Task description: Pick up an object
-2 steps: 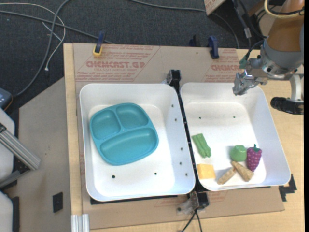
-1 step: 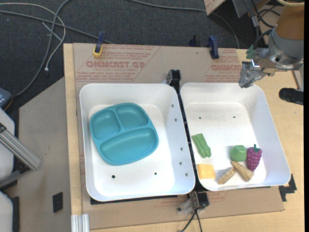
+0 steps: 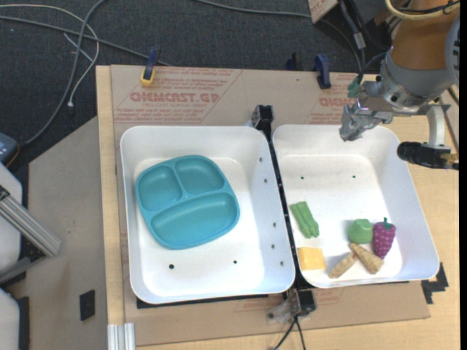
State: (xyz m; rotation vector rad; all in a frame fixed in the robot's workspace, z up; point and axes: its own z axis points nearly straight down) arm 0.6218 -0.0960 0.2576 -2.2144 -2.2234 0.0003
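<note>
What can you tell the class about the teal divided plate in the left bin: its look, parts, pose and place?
The teal, rounded-rectangle plastic-looking divided plate lies flat, right way up, on the floor of the left shallow white bin. Raised ridges split it into three compartments: two smaller ones along its far side and one large one nearer the camera. All three hold nothing. It sits turned slightly askew to the bin's walls, towards the bin's left side, touching nothing but the bin floor.

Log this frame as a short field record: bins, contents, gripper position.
left bin: teal divided plate
right bin: green pod, yellow cheese block, green round piece, purple grapes, two tan sticks
gripper: over the right bin's far edge, apart from the items
held object: none seen
</note>
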